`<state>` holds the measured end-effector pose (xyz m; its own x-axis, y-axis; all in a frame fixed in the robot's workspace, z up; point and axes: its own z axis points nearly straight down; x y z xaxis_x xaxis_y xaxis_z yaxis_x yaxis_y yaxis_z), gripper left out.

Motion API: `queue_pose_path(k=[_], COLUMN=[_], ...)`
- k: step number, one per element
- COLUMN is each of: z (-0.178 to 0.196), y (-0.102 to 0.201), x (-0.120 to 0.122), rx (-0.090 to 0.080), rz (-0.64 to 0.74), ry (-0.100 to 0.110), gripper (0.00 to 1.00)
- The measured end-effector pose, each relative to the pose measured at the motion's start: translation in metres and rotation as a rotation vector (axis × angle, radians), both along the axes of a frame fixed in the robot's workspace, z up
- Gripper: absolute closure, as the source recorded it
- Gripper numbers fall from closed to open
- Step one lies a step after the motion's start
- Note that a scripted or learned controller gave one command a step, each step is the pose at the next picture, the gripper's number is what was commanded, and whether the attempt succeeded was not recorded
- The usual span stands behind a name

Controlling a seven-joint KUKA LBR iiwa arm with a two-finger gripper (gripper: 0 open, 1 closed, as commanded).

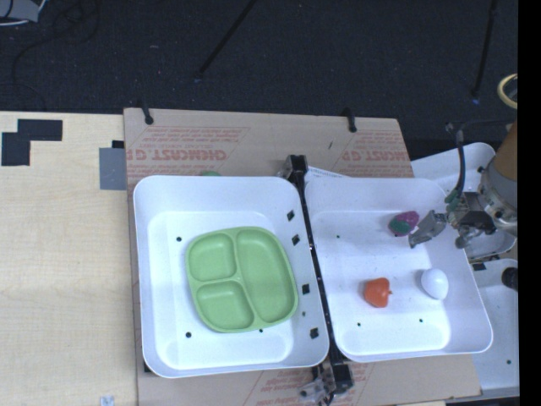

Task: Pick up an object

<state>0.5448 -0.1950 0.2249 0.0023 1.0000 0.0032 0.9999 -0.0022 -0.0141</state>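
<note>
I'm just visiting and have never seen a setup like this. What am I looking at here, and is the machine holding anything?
You are looking down at a slant from a camera fixed above a bench. Two shallow white bins sit side by side. The left bin holds a green divided plate. The right bin holds a purple object, an orange object and a white egg-shaped object. The machine at the right is a robot arm; its gripper, a two-finger hand, sits beside the purple object. Nothing shows between its fingers, so it holds nothing.
</note>
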Motion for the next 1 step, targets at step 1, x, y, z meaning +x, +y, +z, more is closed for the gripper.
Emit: queue_pose_path(k=[1], z=[0.0067], y=[0.0001], x=[0.0026], rx=[-0.002], rz=[0.002], ry=[-0.012], gripper=[0.00])
